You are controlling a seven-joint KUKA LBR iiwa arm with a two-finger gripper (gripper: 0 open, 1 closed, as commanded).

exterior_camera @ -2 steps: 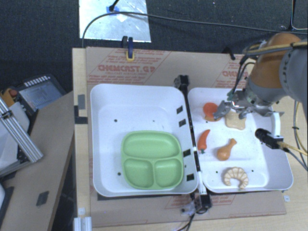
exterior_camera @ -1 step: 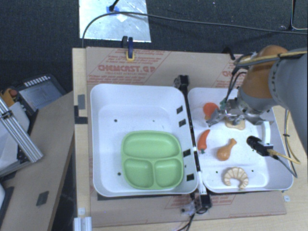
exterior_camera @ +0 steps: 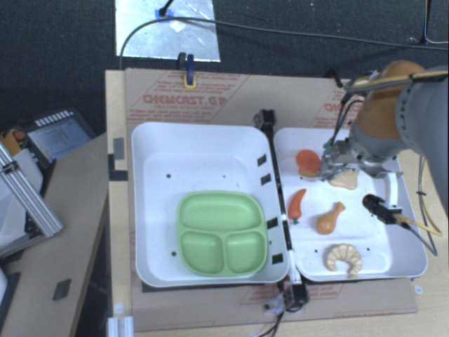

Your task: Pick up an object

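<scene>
In the right bin point(exterior_camera: 407, 258) lie several toy foods. A round red tomato-like piece point(exterior_camera: 307, 161) sits near the bin's far left. Beside it on the right lies a flat beige piece point(exterior_camera: 345, 180). A red chili pepper point(exterior_camera: 297, 202) lies by the left wall, an orange-brown drumstick point(exterior_camera: 330, 217) in the middle, and a tan croissant point(exterior_camera: 344, 258) near the front. My gripper point(exterior_camera: 330, 168) hangs low between the red piece and the beige piece, close to both. Whether it touches either is hidden by the wrist.
The left bin point(exterior_camera: 158, 160) holds a green three-part plate point(exterior_camera: 221, 232) toward its front. A black divider strip point(exterior_camera: 275, 188) runs between the bins. The grey arm with its orange band point(exterior_camera: 382, 104) comes in over the right bin's far right corner.
</scene>
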